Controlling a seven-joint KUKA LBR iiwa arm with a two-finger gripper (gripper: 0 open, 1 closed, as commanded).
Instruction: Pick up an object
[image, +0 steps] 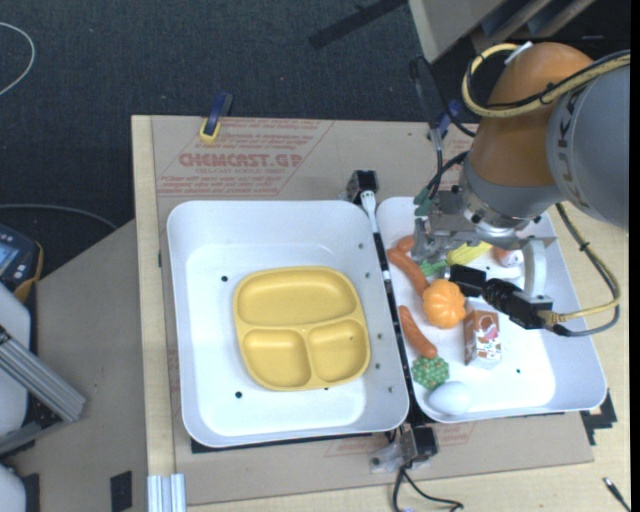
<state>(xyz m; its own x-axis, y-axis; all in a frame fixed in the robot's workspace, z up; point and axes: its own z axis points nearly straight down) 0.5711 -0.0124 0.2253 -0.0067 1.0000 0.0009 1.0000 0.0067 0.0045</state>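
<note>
Landmark: pumpkin (444, 302), sitting mid right bin (570, 375).

Nearest the camera, an egg (450, 398) is lying at the bin's front edge, well below the pumpkin. Broccoli (431, 372) is sitting just behind the egg, touching it. A carton (483, 338) is standing tilted, just right of and below the pumpkin. A carrot (417, 331) is lying diagonally just below-left of the pumpkin, running toward the broccoli.

Left of the pumpkin, across the divider, a yellow tray (299, 327) with three compartments is sitting in the left bin (200, 300).

A second carrot (405, 265) is lying just above-left of the pumpkin, along the bin's left wall. Something green and something yellow are showing just above the pumpkin, partly hidden, so can't identify them.

Gripper (436, 252) is hovering low just above the pumpkin, over that clutter. Can't tell its state, and nothing is visibly held. Arm (520, 120) is reaching in from above-right of the pumpkin, with a black cable trailing right of it.
</note>
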